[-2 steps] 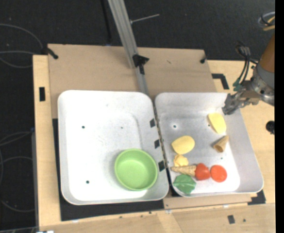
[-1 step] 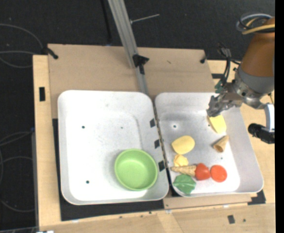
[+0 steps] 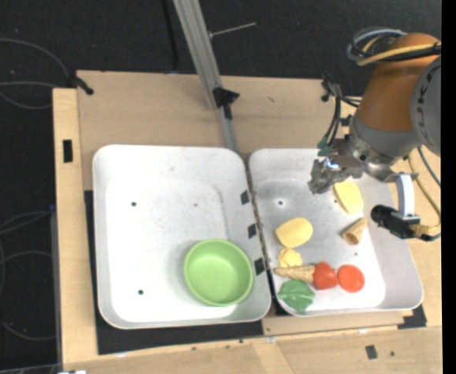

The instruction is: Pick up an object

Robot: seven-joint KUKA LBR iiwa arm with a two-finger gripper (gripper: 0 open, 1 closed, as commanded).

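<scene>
My gripper (image 3: 322, 179) hangs over the right bin (image 3: 395, 291), up near its back edge.

I can't tell how it's set from up here. A pale yellow wedge (image 3: 350, 197) lies just beside it to the right; a yellow potato-like lump (image 3: 294, 231) sits nearer the front, a small cone (image 3: 355, 230) right of that. Two red tomatoes (image 3: 339, 277) and a green piece (image 3: 295, 294) crowd the front edge. A green bowl (image 3: 217, 272) rests in the left bin (image 3: 126, 185).

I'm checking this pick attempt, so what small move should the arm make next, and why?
Probably a short move toward the yellow piece and down. The gripper sits in the right bin, just left of that piece, with nothing visibly held. It looks like the nearest item; the other toys lie further toward the bin's front.
</scene>
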